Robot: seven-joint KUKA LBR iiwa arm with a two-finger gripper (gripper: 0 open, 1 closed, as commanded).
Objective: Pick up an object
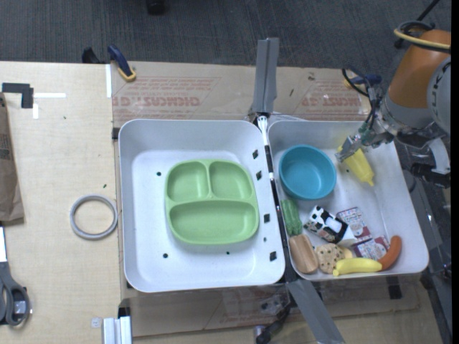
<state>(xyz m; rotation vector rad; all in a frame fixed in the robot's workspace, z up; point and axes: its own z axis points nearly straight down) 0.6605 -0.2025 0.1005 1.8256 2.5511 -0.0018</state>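
Up in the right bin's (410, 205) far corner, the gripper (353, 149) is closed on the top of a yellow object (359, 166) — smooth and tapered, hanging tilted just below the fingers. Beside it sits a round blue bowl (307, 172); toward the near edge lie a banana (358, 266) and a cow (327, 224) — the left bin (136, 228) holds a green divided plate (211, 201).

I see a yellow toy (360, 168), tapered like a corn cob or pepper, in the right bin's upper right part. It lies tilted, narrow end pointing down-right, just right of the blue bowl (307, 172), its upper end right under my hand (353, 147).
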